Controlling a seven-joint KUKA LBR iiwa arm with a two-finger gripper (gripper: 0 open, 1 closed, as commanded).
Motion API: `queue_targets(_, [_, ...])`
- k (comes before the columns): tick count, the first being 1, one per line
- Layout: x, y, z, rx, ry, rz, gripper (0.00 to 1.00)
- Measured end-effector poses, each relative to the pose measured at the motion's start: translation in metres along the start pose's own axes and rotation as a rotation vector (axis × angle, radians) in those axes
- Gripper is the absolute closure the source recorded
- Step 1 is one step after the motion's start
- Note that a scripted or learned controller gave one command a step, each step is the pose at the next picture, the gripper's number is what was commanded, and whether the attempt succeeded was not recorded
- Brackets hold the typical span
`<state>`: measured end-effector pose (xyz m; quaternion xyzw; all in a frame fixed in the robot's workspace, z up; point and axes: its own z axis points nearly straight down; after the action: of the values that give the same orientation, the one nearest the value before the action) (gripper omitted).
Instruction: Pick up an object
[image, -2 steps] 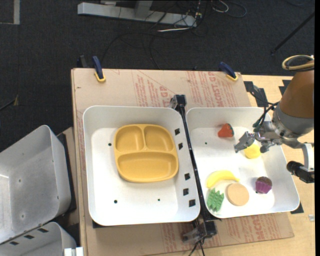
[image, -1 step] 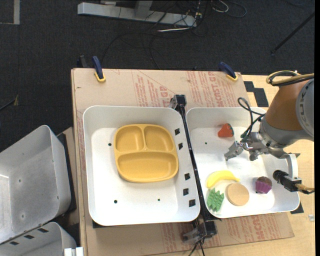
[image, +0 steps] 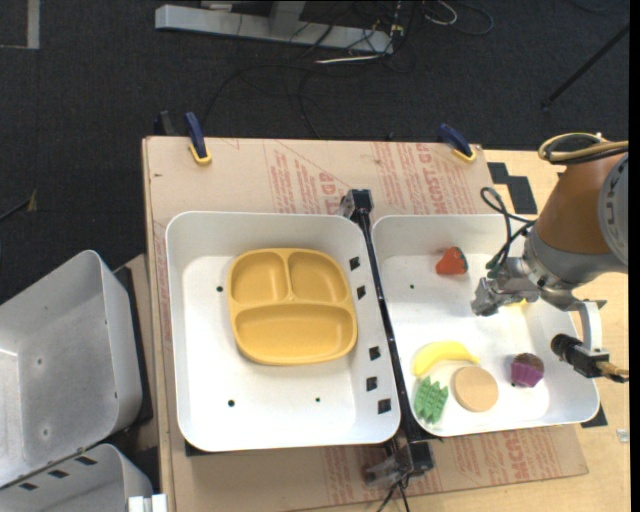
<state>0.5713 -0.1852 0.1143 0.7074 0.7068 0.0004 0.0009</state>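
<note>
Now my gripper (image: 487, 300) hangs in the right bin (image: 400, 235), fingers unclear. Nearby, up-left, sits a small red toy (image: 451, 262): probably light, hard; I'd pinch its sides.

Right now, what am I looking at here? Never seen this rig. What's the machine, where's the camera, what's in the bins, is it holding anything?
One fixed camera looks down at a slant on a bench. The grey and orange machine at the right is a robot arm; its gripper hangs low over the right bin. Whether its fingers are open or shut is too small to tell, and nothing shows between them. The left bin holds a yellow divided plate. The right bin holds a red piece, a yellow banana, a green piece, a tan round disc and a purple piece. They look like toy food.
</note>
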Motion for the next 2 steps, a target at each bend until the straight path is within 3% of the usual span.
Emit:
queue_targets(1, [-0.003,0.0,-0.063,-0.005,-0.002,-0.003,1.0])
queue_targets(2, [-0.003,0.002,-0.094,-0.003,-0.001,-0.003,1.0])
